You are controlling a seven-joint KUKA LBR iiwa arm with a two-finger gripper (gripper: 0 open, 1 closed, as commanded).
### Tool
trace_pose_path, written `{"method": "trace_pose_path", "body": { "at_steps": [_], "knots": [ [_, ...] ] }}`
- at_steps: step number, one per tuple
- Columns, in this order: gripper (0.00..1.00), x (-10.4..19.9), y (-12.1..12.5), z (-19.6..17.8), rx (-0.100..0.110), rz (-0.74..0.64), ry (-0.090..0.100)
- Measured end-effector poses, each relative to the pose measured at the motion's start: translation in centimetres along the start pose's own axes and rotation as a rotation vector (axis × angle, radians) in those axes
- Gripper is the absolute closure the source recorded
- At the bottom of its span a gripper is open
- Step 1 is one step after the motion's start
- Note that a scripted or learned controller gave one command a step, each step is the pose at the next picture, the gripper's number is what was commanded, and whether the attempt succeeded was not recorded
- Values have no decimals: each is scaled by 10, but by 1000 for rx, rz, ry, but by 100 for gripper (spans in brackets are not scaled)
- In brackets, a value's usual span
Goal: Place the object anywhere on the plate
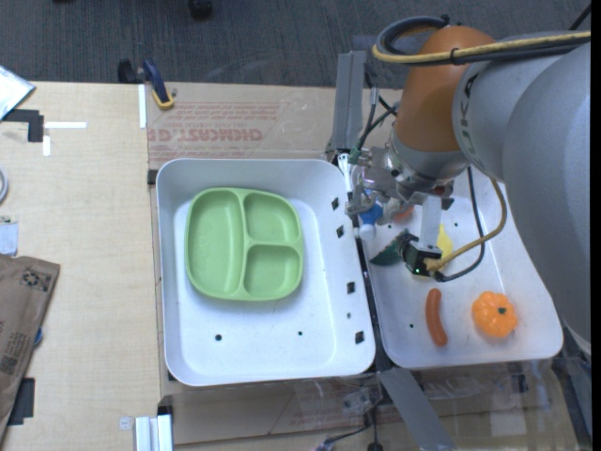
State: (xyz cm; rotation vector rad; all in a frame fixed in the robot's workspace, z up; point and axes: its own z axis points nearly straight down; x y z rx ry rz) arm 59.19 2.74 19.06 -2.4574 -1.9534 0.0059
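Note:
A light green divided plate lies in the left white bin, towards its back left. My gripper hangs low over the back left corner of the right bin, just beside the wall between the two bins. A small blue object sits right under the gripper, partly hidden by it. A dark green piece and a yellow piece lie just in front of the gripper.
A red-brown sausage and an orange pumpkin-like toy lie near the front of the right bin. The big grey arm with its orange band covers the back right. A cable loops down by the yellow piece.

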Motion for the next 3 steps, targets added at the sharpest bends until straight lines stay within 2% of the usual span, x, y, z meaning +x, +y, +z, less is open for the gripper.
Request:
{"method": "trace_pose_path", "body": {
  "at_steps": [1, 2, 3],
  "knots": [
    [100, 57, -16, 0, 0, -285, -1],
    [100, 123, 0, 42, -3, -439, -1],
    [0, 123, 0, 42, -3, -439, -1]
  ]
}}
